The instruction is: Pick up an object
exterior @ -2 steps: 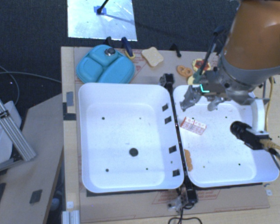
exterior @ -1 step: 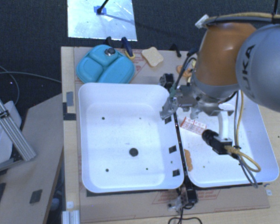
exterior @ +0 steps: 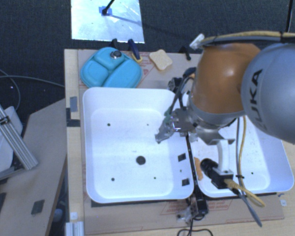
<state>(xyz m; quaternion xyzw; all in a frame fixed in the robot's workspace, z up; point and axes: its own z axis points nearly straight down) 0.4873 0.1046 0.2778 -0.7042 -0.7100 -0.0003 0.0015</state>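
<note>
Looked to be at the approach step, nothing picked up yet. Left a small dark disc on the floor of the left bin, down-left of the jaws, near but apart. Hung the gripper low over that bin's right side; could not tell jaws parted or clenched. Needed next a shift down-left, then descent. Reached in from the right, arm over the right bin.
</note>
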